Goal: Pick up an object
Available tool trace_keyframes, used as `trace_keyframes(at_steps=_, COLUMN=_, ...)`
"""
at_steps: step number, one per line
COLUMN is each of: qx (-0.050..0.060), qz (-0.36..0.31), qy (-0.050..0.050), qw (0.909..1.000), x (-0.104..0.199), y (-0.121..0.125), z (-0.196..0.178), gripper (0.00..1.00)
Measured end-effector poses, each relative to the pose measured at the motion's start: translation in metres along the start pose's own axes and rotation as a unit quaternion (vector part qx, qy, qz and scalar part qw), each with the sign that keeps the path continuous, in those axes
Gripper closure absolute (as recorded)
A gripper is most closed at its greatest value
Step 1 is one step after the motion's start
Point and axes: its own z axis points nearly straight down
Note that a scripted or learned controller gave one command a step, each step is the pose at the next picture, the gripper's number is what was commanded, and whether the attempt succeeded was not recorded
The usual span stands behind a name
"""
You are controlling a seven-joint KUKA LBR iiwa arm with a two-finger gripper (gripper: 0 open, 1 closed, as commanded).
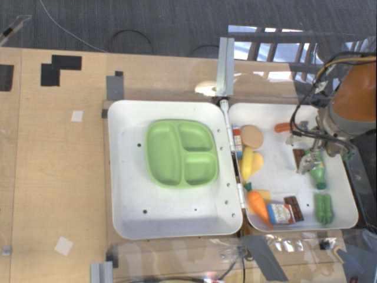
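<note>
Robot arm (352, 96) reaches down from the right; its gripper (307, 163), grip unclear, hovers over the right bin (352, 217), green bottle (318, 175) just beside it.

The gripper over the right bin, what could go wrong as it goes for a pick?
1. The gripper sits low at the right bin's far side, with a brown block and a green bottle close together; it may nudge one while closing on the other.
2. The carrot, small carton and banana crowd the dividing wall, so a grasp there could catch a neighbour or the wall.
</note>
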Motion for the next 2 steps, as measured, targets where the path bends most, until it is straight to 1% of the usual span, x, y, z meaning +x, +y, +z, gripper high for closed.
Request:
trace_keyframes(at_steps=1, qx=-0.001, qz=0.0, qy=0.005, qw=1.0, x=-0.002, y=-0.001, z=0.015, gripper=0.0)
trace_keyframes(at_steps=2, qx=0.001, qz=-0.004, qy=-0.003, qw=1.0, x=-0.008, y=0.0, z=-0.001, gripper=1.0)
